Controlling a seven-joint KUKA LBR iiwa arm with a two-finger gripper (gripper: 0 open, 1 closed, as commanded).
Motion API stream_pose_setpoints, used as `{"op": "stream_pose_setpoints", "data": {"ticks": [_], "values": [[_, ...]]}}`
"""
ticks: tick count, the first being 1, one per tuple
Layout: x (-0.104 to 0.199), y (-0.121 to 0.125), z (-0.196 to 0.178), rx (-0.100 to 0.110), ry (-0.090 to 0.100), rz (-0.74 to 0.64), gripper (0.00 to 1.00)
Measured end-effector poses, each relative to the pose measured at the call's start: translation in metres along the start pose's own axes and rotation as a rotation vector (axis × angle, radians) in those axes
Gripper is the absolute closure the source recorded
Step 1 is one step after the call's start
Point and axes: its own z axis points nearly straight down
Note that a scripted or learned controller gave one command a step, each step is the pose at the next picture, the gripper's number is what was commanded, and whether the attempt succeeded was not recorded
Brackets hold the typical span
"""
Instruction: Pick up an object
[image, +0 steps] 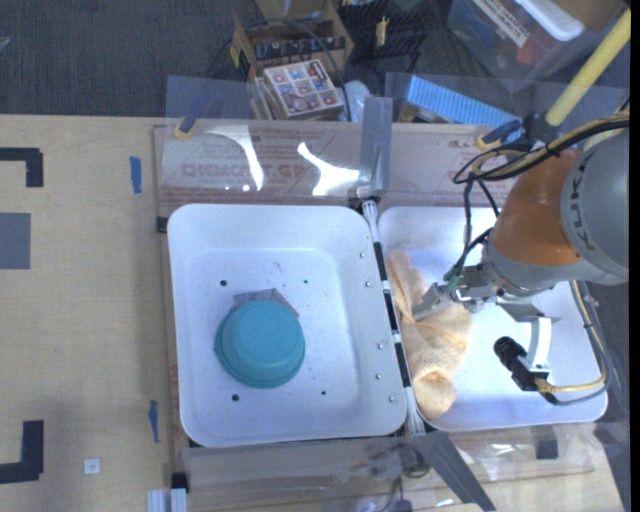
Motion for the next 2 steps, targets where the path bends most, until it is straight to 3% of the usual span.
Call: {"op": "stream_pose_setpoints", "data": {"ticks": [1,2], "values": [[0.0015,-0.0067,-0.0001,0.000,0.000,0.062,0.00],[-0.0017,-0.0040,-0.0001,-0.002,-0.001,-0.073,0.00]]}}
